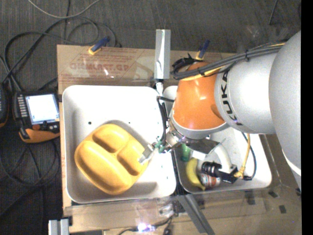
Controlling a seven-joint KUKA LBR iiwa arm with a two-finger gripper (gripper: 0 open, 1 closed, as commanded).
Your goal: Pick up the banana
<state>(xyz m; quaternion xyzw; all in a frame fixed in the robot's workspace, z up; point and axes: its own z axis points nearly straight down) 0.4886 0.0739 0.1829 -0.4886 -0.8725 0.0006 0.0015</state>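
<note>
Two white bins sit side by side beneath the grey arm (259, 82), whose orange band (198, 104) covers much of the right bin (263, 174). The banana (193, 175) lies in the right bin's lower-left corner as the camera sees it, partly hidden under the wrist, with what appears to be a small green object (186, 153) just above it. The gripper (148, 153) reaches across the dividing wall into the left bin (68, 131), its tip at the right edge of a yellow divided tray (107, 160), apart from the banana. Whether its jaws are released or clenched cannot be told from this angle.
</note>
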